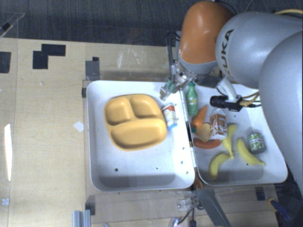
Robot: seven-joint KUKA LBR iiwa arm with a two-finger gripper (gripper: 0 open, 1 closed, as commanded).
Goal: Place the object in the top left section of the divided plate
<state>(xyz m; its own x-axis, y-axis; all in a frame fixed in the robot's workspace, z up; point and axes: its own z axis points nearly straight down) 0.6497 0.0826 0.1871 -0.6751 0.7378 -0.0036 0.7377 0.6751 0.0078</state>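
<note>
We cannot tell the pincer's (pixel 168 89) state above the small carton (pixel 170 117) beside the yellow divided plate (pixel 135 121) at frame centre — a poor grip may drop it short.

Divided plate (pixel 135 126) in left bin (pixel 142 176), small carton (pixel 170 116) just beside it (bananas (pixel 232 152) in right bin (pixel 274 174))

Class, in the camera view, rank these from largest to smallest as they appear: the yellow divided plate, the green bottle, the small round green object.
1. Yellow divided plate, by far the largest.
2. Green bottle.
3. Small round green object, though its margin under the bottle is modest.
</note>
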